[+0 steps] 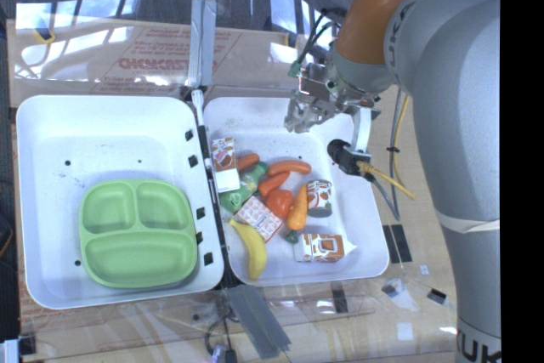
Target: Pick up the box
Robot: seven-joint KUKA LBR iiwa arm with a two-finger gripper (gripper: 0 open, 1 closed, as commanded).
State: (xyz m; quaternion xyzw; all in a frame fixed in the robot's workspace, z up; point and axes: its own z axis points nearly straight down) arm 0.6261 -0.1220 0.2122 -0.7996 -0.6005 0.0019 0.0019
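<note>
Bench: we see 2 white bins (51,183).
Gripper (303,119): above the banana (248,246); we cannot tell its grip.
Risk: crowded boxes (320,246), wrong grab.

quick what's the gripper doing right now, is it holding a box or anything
Gripper: above the right bin's back part, nothing between its fingers; open or shut cannot be told.
</note>
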